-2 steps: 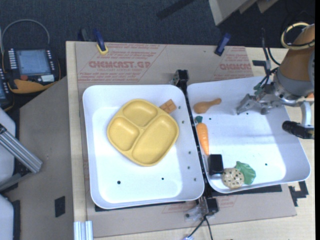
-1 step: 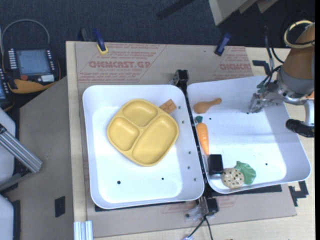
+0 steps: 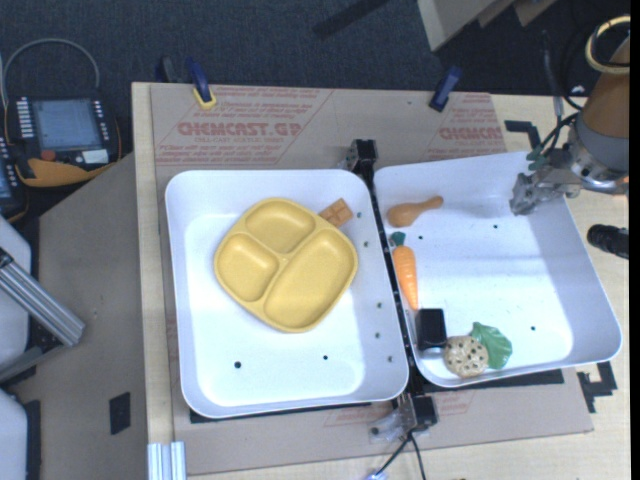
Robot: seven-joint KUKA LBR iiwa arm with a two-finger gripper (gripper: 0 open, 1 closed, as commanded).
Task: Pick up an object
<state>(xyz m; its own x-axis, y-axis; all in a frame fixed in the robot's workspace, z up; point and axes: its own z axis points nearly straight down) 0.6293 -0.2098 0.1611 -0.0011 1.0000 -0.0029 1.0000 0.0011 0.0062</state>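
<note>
From my console I judge the pick as barely begun — nothing is lifted, and every candidate lies in the bins. The gripper sits over the far right corner of the right bin, and I cannot tell from this slanted view whether it is open or closed; I see nothing in it. The objects I could go for are well apart from it, along the right bin's left side: a tan drumstick-shaped piece near the far edge, an orange carrot just below it by the wall, then a small black block, a round cookie and a green leafy piece clustered at the near corner. The left bin bears a yellow divided plate with a small brown block touching its far rim. What remains is everything — approach, descent, grasp, lift. The board under the bins carries red print reading "CHEMCAST GP", repeated fainter toward the right; the smaller lines I cannot read.
</note>
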